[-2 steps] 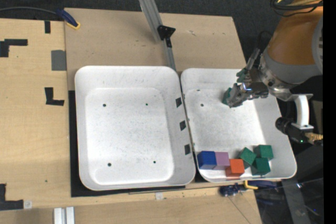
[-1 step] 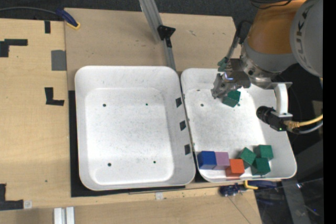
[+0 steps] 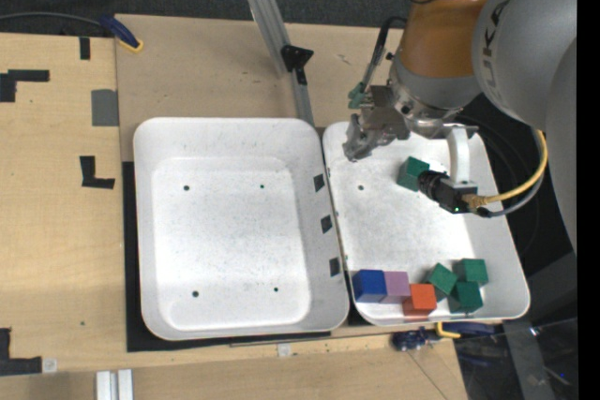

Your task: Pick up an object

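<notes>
Along the near rim of the right bin (image 3: 511, 290) sits a tight cluster: a blue cube (image 3: 370, 284), a lilac cube (image 3: 397, 284), an orange cube (image 3: 422, 297) and three green blocks (image 3: 457, 283), several touching one another. Farther back, a lone green block (image 3: 412, 173) lies well apart from them, just beside the arm's cabling. Beyond it, the jaws (image 3: 358, 145) hover over the bin's far left corner, close to the divide with the left bin (image 3: 225, 131); whether they are open or closed I cannot tell, and nothing shows between them.

The risk, as I judge it, is a descent here closing on bare plastic or clipping the rim, since no block lies beneath. Reaching into the crowded cluster could instead nudge neighbours aside or wedge a finger between them.

Both bins are smooth, speckled white, resting on a pale wooden table (image 3: 56, 229) with black tape marks; a slanted metal strut (image 3: 267, 9) crosses behind, against dark flooring.
</notes>
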Action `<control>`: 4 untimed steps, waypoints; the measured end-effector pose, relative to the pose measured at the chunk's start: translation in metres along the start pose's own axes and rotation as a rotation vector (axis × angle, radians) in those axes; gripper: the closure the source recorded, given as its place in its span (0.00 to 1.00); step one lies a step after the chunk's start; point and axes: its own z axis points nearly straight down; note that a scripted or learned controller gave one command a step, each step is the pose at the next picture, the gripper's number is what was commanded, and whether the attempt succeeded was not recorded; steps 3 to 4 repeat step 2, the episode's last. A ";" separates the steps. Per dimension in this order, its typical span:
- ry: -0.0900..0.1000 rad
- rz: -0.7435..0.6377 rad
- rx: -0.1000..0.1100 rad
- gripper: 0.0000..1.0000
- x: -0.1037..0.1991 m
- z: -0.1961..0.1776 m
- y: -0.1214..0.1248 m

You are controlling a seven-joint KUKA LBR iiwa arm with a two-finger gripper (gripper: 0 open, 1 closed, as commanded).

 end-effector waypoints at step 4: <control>-0.001 0.001 0.002 1.00 0.078 0.031 0.060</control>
